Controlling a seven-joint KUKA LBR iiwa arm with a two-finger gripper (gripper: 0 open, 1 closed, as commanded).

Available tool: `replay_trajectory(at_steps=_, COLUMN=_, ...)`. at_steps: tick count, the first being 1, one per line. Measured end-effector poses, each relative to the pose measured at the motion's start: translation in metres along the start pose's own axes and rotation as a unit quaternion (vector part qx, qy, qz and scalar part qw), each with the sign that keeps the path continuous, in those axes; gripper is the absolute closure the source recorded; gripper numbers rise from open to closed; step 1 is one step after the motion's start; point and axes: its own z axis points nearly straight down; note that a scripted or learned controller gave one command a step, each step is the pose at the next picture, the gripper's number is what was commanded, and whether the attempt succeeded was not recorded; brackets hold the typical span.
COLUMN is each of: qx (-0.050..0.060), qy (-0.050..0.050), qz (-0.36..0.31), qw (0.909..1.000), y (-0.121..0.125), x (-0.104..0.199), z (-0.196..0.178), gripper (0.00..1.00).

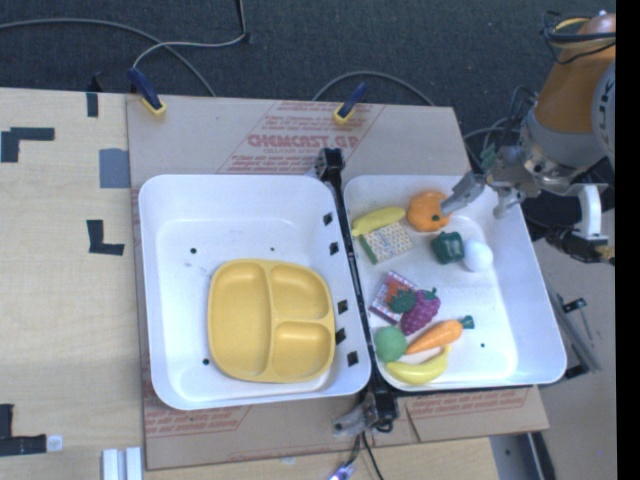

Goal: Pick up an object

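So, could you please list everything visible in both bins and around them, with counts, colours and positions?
Shallow white plastic bins: 2, side by side on cardboard.
Divided yellow plastic plate: 1, left bin.
Orange toy fruit: 1, right bin's far side.
Yellow toy bananas: 2, far and near.
Purple toy grapes: 1, middle.
Orange toy carrot: 1, near.
White ball: 1, right.
Yellow-blue clamps: 2, cardboard's far edge.
Two-finger gripper: 1, grey, beside the orange fruit.

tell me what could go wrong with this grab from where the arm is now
1. The end effector sits at the far rim of the right bin, beside the orange. A round fruit could roll away instead of being gripped.
2. The orange lies close to the yellow banana and the green toy, so a descent may nudge those.
3. A finger could catch the bin wall.
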Motion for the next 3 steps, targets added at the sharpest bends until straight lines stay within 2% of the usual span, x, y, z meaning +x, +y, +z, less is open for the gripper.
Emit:
replay_trajectory(at_steps=1, qx=0.000, qy=0.000, qz=0.000, qw=1.0000, y=0.040, x=0.021, z=0.063, gripper=0.00)
replay_trajectory(at_steps=2, qx=0.001, qy=0.000, qz=0.000, qw=1.0000, y=0.040, x=0.005, z=0.122, gripper=0.00)
replay_trajectory(at_steps=3, qx=0.010, qy=-0.001, qz=-0.002, qw=0.9999, y=0.037, x=0.004, z=0.114, gripper=1.00)
